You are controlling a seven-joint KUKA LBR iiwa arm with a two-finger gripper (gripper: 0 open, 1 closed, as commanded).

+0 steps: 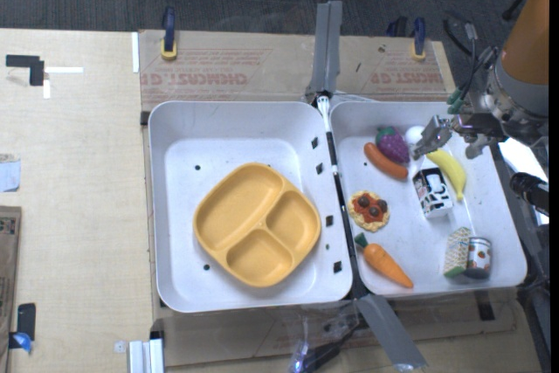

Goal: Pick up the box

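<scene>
A small box (456, 252) with a pale green-and-white pattern lies near the front right corner of the right bin (397, 120), touching a little can (478, 258). My gripper (452, 139) hovers over the bin's back right part, above the top end of a yellow banana (450, 171). Its fingers (431, 136) are spread open with nothing held between them. The box is well in front of the gripper, apart from it. A black-and-white container (432, 192) lies between the two, just left of the banana.
Purple grapes (392, 144), a sausage (385, 161), a mini pizza (369, 210) and a carrot (385, 265) share the right bin. The left bin (175, 188) holds a yellow divided plate (256, 225). A raised divider (327, 144) separates the bins.
</scene>
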